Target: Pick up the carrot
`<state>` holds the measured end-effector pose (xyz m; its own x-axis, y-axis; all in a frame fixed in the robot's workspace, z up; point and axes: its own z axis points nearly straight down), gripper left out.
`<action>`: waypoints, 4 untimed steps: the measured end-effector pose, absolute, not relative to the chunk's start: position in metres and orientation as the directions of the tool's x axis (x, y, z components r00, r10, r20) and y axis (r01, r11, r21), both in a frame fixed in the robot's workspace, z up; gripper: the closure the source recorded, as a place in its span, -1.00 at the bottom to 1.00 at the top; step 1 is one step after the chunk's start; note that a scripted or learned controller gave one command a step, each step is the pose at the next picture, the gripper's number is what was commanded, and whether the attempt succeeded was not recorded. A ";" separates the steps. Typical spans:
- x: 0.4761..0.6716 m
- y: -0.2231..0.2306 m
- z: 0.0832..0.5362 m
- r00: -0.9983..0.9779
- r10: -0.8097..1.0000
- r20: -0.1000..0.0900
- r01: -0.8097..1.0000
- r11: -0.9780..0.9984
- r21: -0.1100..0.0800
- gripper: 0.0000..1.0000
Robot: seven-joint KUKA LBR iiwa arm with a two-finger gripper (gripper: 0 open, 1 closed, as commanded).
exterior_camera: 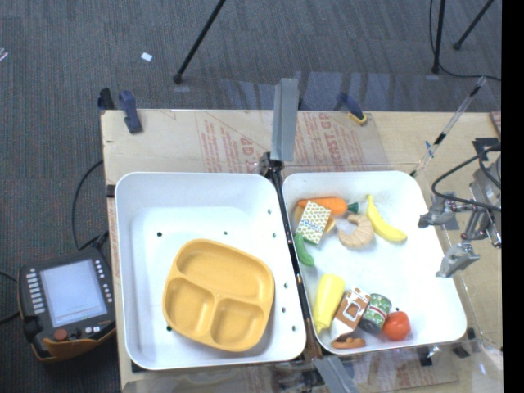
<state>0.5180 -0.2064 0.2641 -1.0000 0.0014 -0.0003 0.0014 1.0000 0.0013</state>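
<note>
Carrot [327, 205] lies at the far left of the right bin [409, 182], its near end hidden under one patterned box [313, 221]. One banana [383, 222], one croissant [357, 233], one tomato [396, 326] and one can [377, 312] share that bin. One yellow tray [218, 294] sits in the left bin [147, 195]. Gripper [453, 240] hangs at the right bin's right edge, partly cut off, its two fingers spread apart and holding nothing.

I'm seeing the gripper [453, 242] showing as bare grey metal, its two fingers [457, 260] looking angular and bracket-like. Thin dark cables are looping over the silvery wrist hardware at the frame's right edge.
</note>
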 end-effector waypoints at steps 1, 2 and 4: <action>0.534 -0.159 0.166 -0.996 -0.090 0.012 -0.090 0.996 0.008 -1.00; 0.586 -0.150 0.145 -0.985 0.172 0.001 0.172 0.985 0.002 -1.00; 0.632 -0.084 0.087 -0.865 0.502 0.004 0.502 0.865 -0.001 -1.00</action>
